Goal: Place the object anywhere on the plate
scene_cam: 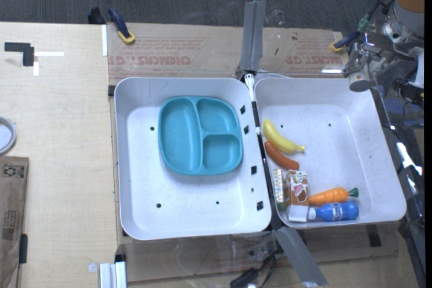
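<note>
The gripper (368,71), its state impossible to tell, hung over the right white bin's (337,111) far right corner, well apart from the empty blue divided plate (200,135) in the left bin.

Two white bins (128,165), one blue plate (200,135), one banana (281,137), one sausage (281,156), one carrot (329,195), one carton (295,187), one bottle (335,212).

My gripper (364,74) hangs over the far right corner of the right bin (337,121), well apart from the plate (200,135).
</note>
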Available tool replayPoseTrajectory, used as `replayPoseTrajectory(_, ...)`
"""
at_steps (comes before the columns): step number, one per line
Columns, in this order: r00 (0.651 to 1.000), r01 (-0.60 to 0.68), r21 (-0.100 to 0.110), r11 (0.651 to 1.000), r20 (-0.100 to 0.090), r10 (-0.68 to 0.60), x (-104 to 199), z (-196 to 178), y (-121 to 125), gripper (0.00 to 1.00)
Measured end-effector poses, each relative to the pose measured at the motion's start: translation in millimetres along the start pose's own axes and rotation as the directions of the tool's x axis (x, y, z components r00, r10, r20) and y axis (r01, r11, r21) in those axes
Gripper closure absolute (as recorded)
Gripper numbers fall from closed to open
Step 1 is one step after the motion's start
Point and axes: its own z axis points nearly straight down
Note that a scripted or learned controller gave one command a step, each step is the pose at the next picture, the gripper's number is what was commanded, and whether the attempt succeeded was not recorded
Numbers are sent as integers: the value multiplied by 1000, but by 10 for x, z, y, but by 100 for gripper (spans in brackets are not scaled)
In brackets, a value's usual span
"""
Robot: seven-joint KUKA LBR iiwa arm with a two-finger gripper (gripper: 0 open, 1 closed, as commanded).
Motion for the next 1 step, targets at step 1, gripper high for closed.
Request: replayPoseTrajectory(1, 1000, 20, -3, 1000, -1, -20, 11, -746, -4, 100)
